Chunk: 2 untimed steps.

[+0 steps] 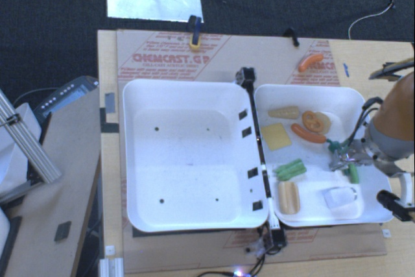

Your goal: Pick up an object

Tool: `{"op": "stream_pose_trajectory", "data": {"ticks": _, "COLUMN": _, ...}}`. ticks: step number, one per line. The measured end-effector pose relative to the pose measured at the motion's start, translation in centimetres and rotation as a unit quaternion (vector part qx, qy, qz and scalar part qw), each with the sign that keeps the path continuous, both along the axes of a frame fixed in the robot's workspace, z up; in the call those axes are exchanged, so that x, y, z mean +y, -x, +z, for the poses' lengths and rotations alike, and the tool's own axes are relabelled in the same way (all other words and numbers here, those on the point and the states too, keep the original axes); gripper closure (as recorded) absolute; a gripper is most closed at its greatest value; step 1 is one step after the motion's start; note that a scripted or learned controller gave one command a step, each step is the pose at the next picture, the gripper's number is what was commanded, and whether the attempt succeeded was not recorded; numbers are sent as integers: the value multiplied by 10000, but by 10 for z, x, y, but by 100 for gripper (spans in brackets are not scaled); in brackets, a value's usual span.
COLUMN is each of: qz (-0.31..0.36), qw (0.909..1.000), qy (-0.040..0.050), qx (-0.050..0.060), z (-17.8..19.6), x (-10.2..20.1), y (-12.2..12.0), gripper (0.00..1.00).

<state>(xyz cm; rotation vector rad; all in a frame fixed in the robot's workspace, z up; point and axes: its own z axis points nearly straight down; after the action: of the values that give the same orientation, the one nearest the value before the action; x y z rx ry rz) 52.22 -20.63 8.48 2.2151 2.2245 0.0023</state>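
My gripper [342,159] reaches in from the right and sits low over the right side of the right bin [353,95]. A small green piece [353,173] shows right beside its metal tip; whether it is held is unclear. In the same bin lie a pale bread roll [284,113], an orange round slice [316,120], a red-orange sausage [308,133], a yellow cheese square [275,136], a green vegetable [290,169], a hot dog bun [288,196] and a whitish object [340,198].
The left bin [188,159] adjoins the right one along a divider with black clips [249,133]. An orange sausage [311,62] lies on the bench behind the right bin. A yellow-and-blue clamp [194,32] stands at the back.
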Motion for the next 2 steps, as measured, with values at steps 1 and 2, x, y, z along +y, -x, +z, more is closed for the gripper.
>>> {"op": "stream_pose_trajectory", "data": {"ticks": 1, "qz": -22, "qw": 10000, "qy": -4, "qx": 18, "z": -1, "x": 0, "y": 37, "gripper": 100}}
{"op": "stream_pose_trajectory", "data": {"ticks": 2, "qz": 21, "qw": 10000, "qy": 11, "qx": -35, "z": 1, "x": 1, "y": -48, "gripper": 100}}
